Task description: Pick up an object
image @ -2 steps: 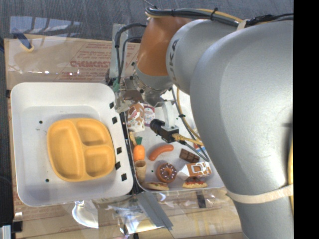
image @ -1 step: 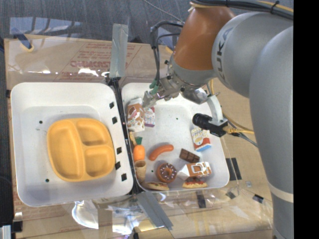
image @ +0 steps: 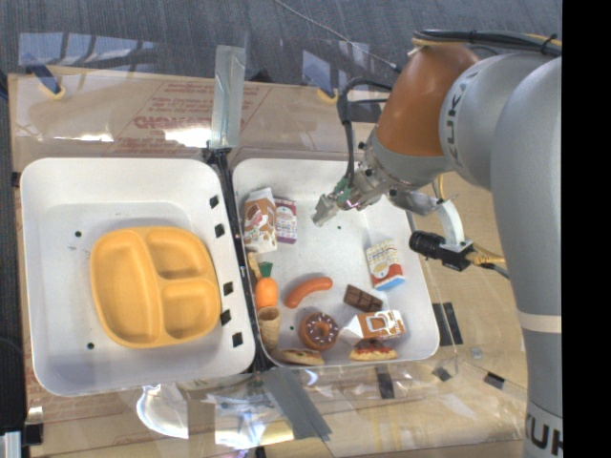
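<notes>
Two shallow white bins sit side by side on the bench: the left bin holds one yellow divided tray, while the right bin holds a scatter of toy foods. Counted there are two small cartons lying together at the far left of that bin, a brown-and-white one and a pinkish one touching it; one carrot against the left wall; one sausage just right of the carrot; one red-and-white carton toward the right; one chocolate bar; one chocolate doughnut; one ice-cream cone; and, along the near edge, a cookie, a hot dog and a white-and-orange packet. The gripper hangs over the far part of the right bin, nothing between its fingers; whether they are spread or closed cannot be told. The pinkish carton lies just left of it, the sausage nearer the camera.
</notes>
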Controlling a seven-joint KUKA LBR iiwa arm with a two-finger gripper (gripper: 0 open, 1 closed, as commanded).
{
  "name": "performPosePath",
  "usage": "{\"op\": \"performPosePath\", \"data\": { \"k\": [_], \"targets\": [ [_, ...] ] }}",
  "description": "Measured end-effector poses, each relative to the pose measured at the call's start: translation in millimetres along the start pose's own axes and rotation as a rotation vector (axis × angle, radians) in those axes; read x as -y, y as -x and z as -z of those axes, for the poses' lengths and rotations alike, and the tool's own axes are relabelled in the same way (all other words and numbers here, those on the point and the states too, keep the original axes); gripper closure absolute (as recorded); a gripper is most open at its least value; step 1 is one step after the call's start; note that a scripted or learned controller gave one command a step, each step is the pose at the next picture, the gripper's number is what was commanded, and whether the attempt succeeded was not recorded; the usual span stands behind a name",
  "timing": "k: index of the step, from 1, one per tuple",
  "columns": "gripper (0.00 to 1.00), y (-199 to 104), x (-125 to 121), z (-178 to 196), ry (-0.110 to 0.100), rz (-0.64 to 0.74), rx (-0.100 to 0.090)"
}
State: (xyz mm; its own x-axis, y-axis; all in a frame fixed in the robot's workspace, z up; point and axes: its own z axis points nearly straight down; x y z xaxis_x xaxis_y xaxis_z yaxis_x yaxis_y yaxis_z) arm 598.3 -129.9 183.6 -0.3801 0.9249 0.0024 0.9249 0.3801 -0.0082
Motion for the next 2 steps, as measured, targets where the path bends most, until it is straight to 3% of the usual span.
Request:
{"op": "performPosePath", "data": {
  "k": [1, 2],
  "targets": [
    [0.00, -2.2, -2.9, 2.3, 0.005, 0.005, 0.001],
    [0.00, -57.0, 69.6, -93.3, 0.005, -0.077, 0.000]
  ]
}}
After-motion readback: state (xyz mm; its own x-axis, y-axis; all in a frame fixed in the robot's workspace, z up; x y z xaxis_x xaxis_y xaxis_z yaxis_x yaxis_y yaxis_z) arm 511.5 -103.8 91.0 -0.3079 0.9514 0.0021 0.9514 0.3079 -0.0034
